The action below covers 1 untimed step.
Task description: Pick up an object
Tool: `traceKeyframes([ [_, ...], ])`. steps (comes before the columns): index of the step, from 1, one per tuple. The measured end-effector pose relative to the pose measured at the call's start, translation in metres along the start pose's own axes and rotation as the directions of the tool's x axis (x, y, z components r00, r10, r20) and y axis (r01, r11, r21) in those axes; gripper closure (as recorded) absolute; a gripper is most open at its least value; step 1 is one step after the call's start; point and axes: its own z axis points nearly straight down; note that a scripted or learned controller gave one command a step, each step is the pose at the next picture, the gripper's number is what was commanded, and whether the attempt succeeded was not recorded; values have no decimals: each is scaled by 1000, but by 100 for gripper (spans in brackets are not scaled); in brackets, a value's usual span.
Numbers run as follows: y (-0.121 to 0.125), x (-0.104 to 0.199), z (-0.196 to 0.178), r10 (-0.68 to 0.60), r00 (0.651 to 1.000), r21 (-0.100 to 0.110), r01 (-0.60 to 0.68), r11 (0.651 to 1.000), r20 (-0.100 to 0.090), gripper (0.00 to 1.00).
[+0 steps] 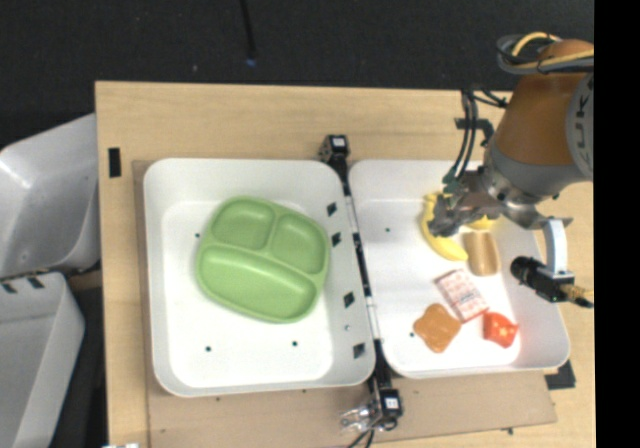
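One fixed camera, mounted above the bench (300, 101), looking down at a slant rather than straight overhead. Both white bins fall inside the frame: left bin (160, 336) slightly left of centre, right bin (400, 186) toward the right side. The far edge of the bench sits in the upper third, with dark floor beyond it (so the lens tilts away from the viewer's side). The near bench edge runs close to the bottom of the frame. Distance is moderate; both bins show whole, with bench margin around them. The arm (540, 126) enters from the right edge. There is no second view to overlap with.
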Motion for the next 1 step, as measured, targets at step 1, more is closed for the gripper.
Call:
traceKeyframes([
  [1, -1, -1, -64, -1, 1000, -1, 1, 1000, 0, 100],
])
